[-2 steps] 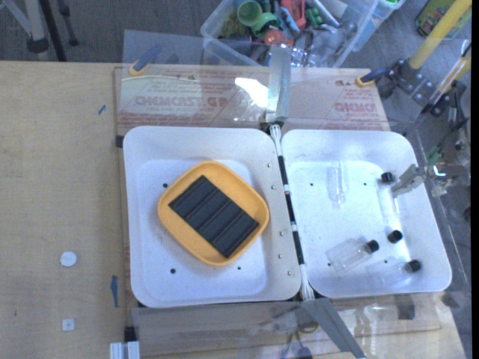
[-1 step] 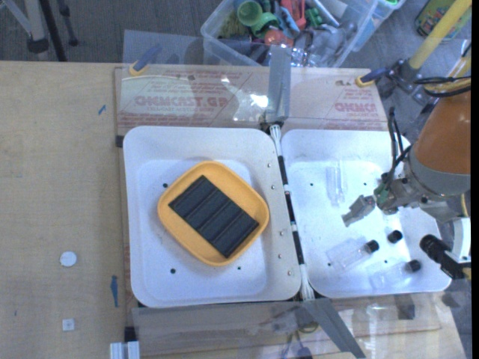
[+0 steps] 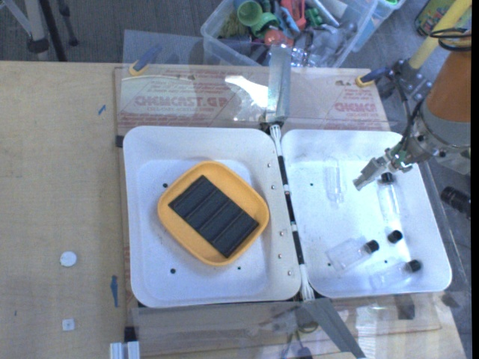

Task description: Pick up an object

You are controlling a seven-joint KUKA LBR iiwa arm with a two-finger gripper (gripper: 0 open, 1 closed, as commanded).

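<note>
The arm reaches in from the right, its orange band above a grey wrist, and angles down over the right bin. Its pincer points left and downward, low over the upper part of that bin; whether it is released or clenched, I cannot tell. Nothing can be seen between its tips. In the right bin lie several clear plastic vials with black caps, glossy and hard to make out against the white. The left bin holds a rounded square yellow lid, smooth, carrying a dark ribbed rectangular panel. Both bins are shallow, white and sit on a pale wooden surface.
</note>
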